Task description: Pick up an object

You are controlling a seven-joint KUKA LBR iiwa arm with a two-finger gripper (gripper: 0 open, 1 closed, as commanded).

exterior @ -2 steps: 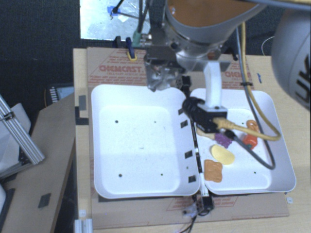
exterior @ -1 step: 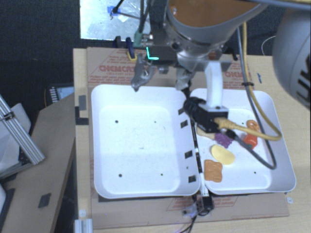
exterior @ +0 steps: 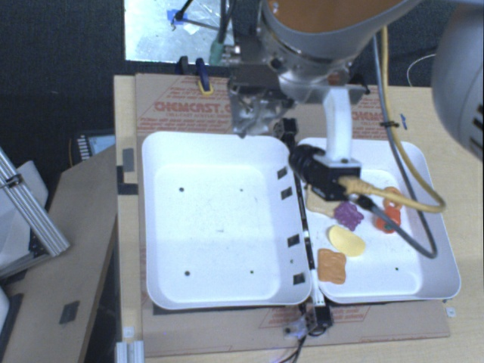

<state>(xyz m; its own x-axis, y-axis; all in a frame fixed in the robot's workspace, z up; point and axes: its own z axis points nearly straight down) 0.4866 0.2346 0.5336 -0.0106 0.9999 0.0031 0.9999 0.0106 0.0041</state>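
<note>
The gripper [exterior: 255,123] hangs just left of the right bin's [exterior: 386,271] far left corner. Whether it is spread or pressed together, I cannot tell. Inside that bin, toward its near left, lie the pickable things: a purple piece [exterior: 349,215], a yellow piece [exterior: 346,241], an orange piece [exterior: 332,266], and a red piece [exterior: 387,219] at mid-bin.

Four small objects in the right bin [exterior: 401,274], grouped near its left wall.
Purple crumpled piece [exterior: 349,215]; yellow oval [exterior: 346,241] just beside it at 6 o'clock; orange-brown square [exterior: 332,266] at 7 o'clock of the oval; red-orange piece [exterior: 388,221] at 3 o'clock of the purple, partly covered.
</note>
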